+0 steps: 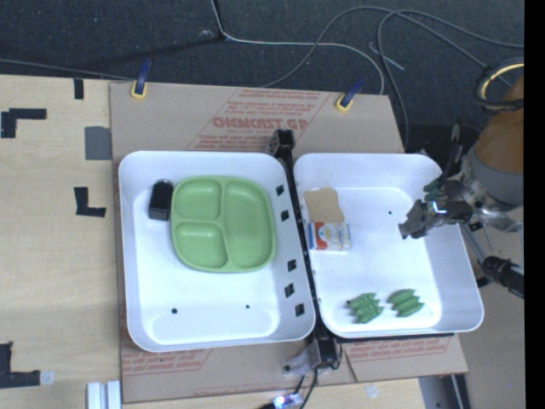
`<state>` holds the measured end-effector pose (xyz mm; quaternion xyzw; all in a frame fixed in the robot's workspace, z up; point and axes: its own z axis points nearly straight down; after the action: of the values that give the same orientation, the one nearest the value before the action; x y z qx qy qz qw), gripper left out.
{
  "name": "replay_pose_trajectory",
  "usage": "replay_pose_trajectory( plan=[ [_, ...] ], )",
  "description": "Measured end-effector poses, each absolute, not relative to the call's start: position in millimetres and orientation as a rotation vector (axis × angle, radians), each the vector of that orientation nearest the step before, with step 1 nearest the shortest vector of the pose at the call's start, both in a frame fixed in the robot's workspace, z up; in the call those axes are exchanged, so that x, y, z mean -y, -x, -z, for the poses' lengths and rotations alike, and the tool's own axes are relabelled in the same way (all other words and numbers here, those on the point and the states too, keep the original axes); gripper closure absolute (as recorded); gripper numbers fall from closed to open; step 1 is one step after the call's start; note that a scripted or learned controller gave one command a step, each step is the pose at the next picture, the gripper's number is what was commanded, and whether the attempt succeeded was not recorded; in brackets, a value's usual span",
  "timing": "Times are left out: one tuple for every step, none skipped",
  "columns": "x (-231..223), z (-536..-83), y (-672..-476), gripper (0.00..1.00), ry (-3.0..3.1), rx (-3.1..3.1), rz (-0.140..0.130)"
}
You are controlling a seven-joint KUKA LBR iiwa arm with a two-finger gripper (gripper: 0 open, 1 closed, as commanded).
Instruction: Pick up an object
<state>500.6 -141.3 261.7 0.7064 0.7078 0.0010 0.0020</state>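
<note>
Green plate (224, 225) in left bin (136, 254) (claw (417, 222) grip unclear).

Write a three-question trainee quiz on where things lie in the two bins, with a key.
1. True or false: the green divided plate lies in the left bin.
2. How many green pea pods lie in the right bin?
3. What touches the plate's left edge? A) small black object B) the gripper C) tan packet

Key: 1 true; 2 two, near the front wall; 3 A.
</note>
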Motion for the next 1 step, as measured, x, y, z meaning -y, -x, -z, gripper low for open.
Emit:
replay_pose_trajectory(
  plan=[
    [91.3, -263.8, -506.2, 1.0, -2.214, -2.229, -0.001]
  ],
)
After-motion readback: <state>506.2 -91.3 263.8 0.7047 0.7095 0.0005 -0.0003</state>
